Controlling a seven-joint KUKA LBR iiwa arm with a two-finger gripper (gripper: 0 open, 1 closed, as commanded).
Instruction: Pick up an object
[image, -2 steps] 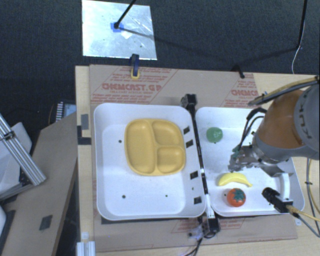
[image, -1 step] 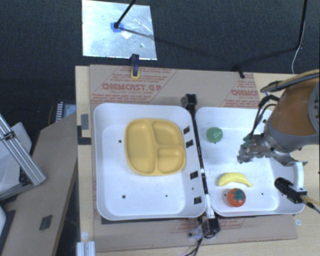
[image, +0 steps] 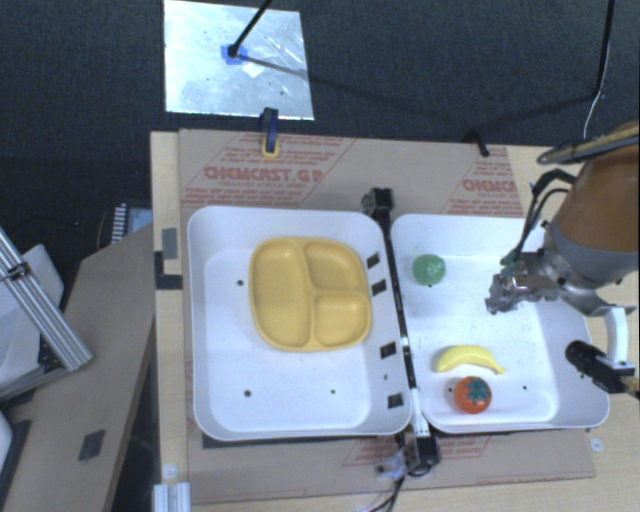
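A: What do we have, starting with the biggest things?

B: We see the bench (image: 330, 160) under brown paper, carrying two shallow white bins side by side. The left bin (image: 225, 390) holds a yellow divided plate (image: 308, 293), which sits a little toward the far edge, its three compartments facing up. The right bin (image: 530, 400) holds the smaller pieces.

A: And the arm?

B: We find the arm (image: 600, 215), grey with its orange band, over the right bin's far right corner. Its gripper (image: 503, 298) hangs above the bin floor near the middle, toward the right edge. We cannot tell from here how the jaws stand; nothing shows between them.

A: Which things could we pick?

B: We count three. The banana (image: 468, 359) lies flat near the bin's near edge, its long axis running left to right along that edge. It bows upward in the middle, both tips dipping toward the near edge. Just beside it on the near side, we see the orange-red tomato (image: 473, 395), touching or almost touching the banana; we cannot say which. The green ball (image: 429, 269) sits near the far left corner, close to the divider between the bins, well apart from the other two.

A: How does the gripper lie to them?

B: We place it between the green ball and the banana, off to their right, touching neither.
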